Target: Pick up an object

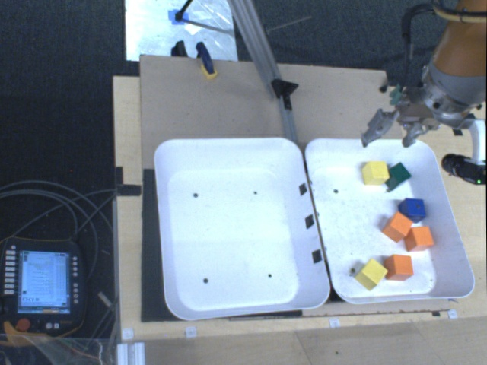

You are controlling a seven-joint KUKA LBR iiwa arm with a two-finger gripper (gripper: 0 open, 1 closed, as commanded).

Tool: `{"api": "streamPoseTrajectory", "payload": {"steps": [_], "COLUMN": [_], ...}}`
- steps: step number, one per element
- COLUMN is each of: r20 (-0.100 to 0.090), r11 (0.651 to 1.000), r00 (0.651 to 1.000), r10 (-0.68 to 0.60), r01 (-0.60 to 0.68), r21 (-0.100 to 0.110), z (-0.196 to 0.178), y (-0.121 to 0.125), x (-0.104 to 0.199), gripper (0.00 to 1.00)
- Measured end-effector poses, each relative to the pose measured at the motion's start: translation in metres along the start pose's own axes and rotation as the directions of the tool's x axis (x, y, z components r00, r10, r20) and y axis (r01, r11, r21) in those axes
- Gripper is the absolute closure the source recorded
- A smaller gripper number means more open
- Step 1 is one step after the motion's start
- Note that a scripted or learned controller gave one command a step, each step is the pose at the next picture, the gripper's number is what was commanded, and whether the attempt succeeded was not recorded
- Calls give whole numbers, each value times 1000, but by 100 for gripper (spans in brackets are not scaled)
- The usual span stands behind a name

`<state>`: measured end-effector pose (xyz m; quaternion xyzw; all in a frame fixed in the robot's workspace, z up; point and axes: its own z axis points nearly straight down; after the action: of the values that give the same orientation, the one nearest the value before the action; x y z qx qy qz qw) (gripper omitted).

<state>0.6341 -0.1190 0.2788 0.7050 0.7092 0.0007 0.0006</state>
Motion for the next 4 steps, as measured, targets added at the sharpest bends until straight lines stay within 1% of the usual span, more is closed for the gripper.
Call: {"api": "streamPoseTrajectory", "payload": {"steps": [1, 2, 3, 4], "r20": [0, 1, 0, 1], "r11": [1000, 1000, 1000, 1000], "r00": [1000, 1000, 1000, 1000], "r10": [0, 0, 3, 4], "r01": [0, 0, -3, -4], "r21": [0, 3, 5, 4], "z": [0, 49, 112, 160], "y": [0, 10, 9, 13], "x": [0, 3, 2, -6], "gripper": [0, 0, 0, 0]}}
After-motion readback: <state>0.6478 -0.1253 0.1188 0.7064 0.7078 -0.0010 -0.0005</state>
